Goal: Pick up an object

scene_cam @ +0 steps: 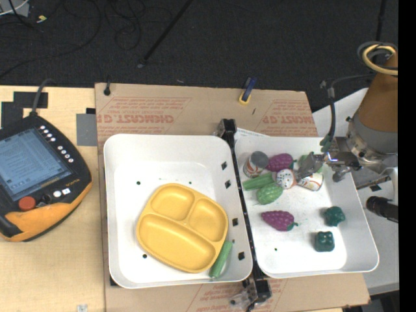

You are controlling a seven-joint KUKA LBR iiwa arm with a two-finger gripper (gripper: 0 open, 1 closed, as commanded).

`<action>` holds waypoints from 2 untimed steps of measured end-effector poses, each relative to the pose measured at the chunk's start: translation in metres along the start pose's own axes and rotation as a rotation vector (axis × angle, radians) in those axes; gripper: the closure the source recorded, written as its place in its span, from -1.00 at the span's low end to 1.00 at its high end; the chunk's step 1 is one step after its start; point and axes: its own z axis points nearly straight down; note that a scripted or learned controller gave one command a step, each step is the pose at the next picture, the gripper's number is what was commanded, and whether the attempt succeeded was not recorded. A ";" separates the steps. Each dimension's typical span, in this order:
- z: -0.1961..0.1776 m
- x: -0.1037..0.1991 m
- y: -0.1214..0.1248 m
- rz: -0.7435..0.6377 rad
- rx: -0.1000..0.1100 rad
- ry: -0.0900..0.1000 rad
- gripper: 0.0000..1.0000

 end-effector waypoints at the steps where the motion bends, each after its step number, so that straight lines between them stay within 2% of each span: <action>1: -0.010 -0.001 0.000 0.001 0.002 0.001 1.00; 2: -0.035 0.100 -0.040 -0.010 0.000 0.004 1.00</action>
